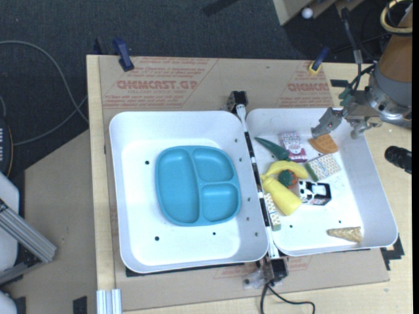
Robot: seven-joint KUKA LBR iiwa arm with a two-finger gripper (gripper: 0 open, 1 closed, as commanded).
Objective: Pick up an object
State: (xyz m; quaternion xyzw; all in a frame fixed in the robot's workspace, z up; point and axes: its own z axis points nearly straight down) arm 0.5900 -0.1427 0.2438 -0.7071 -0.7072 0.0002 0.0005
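While the grey arm (393, 90) reaches in from the right edge, its tool (342, 124) hangs over the far part of the right shallow white bin (373, 175), just above a flat orange cracker-like piece (324, 143). One grey finger (326, 121) slants down toward that piece and a second one (357, 129) shows farther right, so the two stand apart with nothing between them; whether the near fingertip touches the orange piece cannot be told.

Inside the right bin, a small pink-and-white printed packet (292, 145) lies just left of the orange piece, with a dark green leaf-shaped object (273, 148) slanting beside it toward the divider. Nearer the camera sit a yellow banana-shaped toy (287, 169) and a yellow plastic bottle-shaped piece (282, 194), touching each other. A checkered grey flat card (325, 167) lies right of the banana, and a black-and-white block (315, 191) sits just below it. A tan waffle-cone-shaped piece (346, 233) rests alone near the front right corner.

On the left, the other shallow white bin (131, 142) holds a light blue plastic divided plate (196, 185) with three compartments, set near its middle. Both bins rest on a brown cardboard-covered surface (190, 77), printed with red lettering.
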